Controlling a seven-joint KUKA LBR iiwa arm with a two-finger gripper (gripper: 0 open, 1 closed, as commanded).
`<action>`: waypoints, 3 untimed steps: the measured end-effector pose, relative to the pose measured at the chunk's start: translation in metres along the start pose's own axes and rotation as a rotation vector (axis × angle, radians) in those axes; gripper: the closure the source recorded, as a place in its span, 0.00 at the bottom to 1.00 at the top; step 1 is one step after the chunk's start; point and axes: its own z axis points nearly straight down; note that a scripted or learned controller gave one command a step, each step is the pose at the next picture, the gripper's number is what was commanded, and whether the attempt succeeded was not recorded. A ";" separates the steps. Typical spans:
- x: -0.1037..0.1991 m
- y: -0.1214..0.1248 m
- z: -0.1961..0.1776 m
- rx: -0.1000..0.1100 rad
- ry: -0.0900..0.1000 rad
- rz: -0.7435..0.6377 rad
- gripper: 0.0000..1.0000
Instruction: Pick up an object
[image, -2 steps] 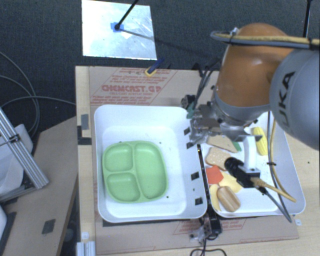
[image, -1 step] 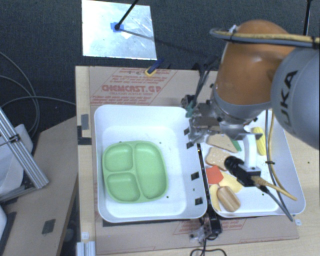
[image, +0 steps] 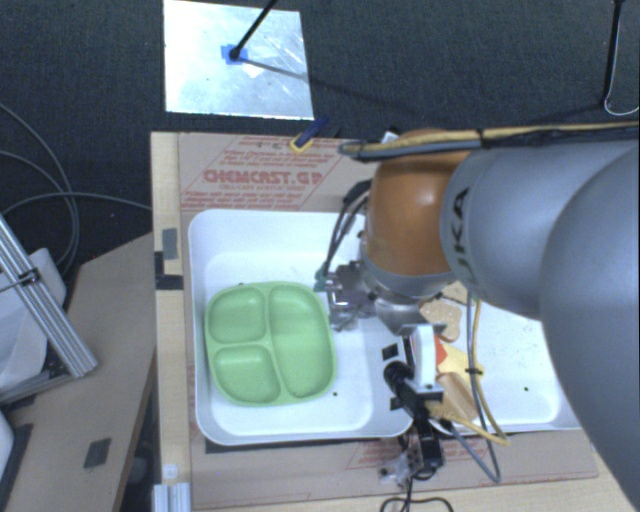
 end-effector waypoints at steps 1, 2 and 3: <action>-0.014 -0.001 -0.153 -0.024 0.005 0.003 1.00; 0.024 0.118 0.071 -0.009 0.000 0.001 1.00; 0.020 0.058 0.014 -0.005 0.002 0.006 1.00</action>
